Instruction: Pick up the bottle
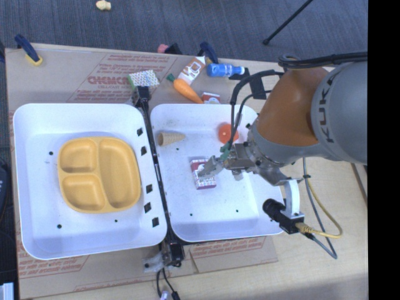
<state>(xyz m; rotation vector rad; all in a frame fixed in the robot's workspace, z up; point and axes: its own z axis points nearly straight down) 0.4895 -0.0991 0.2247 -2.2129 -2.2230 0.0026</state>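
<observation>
Two bottles lie on the cardboard behind the right bin [187, 233]. One is a small white bottle with an orange label [192, 71]. The other is a blue bottle with a white cap [223, 70], just to its right. My gripper [217, 162] hangs inside the right bin, at the right edge of a red and white packet [202, 173]. It is well forward of both bottles and nothing shows held in it. The grey arm with its orange band [287, 114] covers the bin's right side.
The right bin also holds a toy ice-cream cone [169, 138] and an orange ball [225, 131]. A toy carrot [186, 90] lies behind the bin near the bottles. The left bin [31, 236] holds a yellow divided plate [99, 174]. Cables trail at the right.
</observation>
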